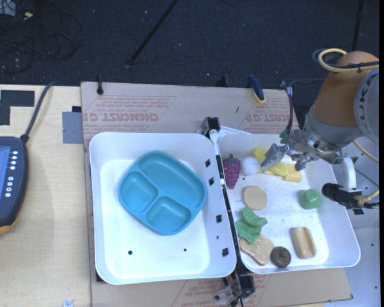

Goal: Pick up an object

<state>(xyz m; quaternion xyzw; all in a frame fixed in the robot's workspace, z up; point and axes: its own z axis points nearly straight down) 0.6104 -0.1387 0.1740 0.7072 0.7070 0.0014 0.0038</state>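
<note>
Mirrored red lettering, too reversed and faint to read surely, is running across the cardboard sheet (160, 115) under both bins. In the right bin (345, 248) the gripper (287, 156) is hanging with its two fingers spread apart over yellow pieces (283, 169), gripping nothing. Left of those pieces a white ball (249, 166) and purple grapes (231, 171) are lying; below them a tan disc (255, 197), green leafy toy (250, 224), brown ring (280, 256), bread roll (303, 242) and green lump (310, 199). Bare floor is showing between disc and lump. The left bin (109, 235) is holding a blue divided plate (162, 192).
</note>
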